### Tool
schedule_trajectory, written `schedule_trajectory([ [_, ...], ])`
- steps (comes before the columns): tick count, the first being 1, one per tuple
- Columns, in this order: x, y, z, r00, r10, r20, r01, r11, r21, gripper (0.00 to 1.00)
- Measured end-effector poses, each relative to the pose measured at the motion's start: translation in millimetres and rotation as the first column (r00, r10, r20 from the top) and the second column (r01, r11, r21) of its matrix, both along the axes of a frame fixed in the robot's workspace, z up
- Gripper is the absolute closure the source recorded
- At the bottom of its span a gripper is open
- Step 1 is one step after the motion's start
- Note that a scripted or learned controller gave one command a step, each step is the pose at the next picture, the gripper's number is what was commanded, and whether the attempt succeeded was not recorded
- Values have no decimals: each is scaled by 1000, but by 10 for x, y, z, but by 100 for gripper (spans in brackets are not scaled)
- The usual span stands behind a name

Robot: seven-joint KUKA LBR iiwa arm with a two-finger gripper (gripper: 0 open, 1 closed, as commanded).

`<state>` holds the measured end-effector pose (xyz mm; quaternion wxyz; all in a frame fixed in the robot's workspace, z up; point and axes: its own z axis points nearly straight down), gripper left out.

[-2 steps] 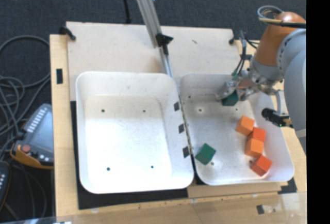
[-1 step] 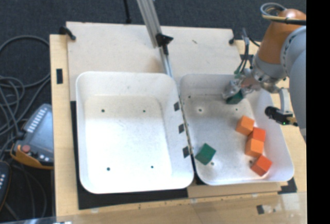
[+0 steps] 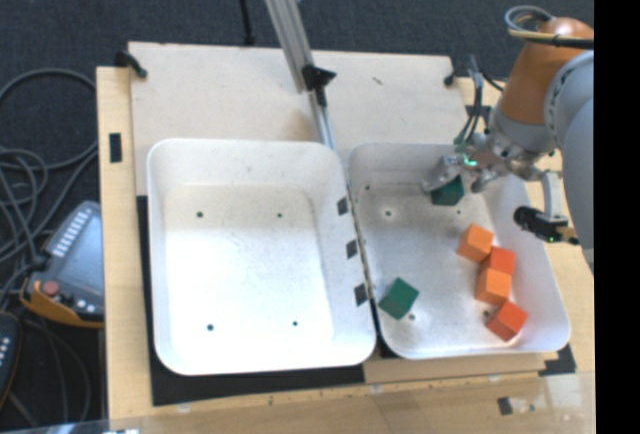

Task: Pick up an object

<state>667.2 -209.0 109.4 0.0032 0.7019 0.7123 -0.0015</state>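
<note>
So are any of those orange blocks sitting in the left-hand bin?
No, the orange blocks all lie in the right bin, clustered near its right side.

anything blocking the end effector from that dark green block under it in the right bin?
Nothing visible. The end effector sits right at the dark green block near the right bin's far edge; the orange blocks lie apart, nearer the camera.

Gripper (image 3: 449, 178) fingers (image 3: 437, 181) clasp a green block (image 3: 447, 190) above the right bin (image 3: 400, 172)
</note>
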Motion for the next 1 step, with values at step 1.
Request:
schedule_trajectory([
  [1, 7, -9, 118, 1000, 4, 2, -4, 1000, -3, 100],
])
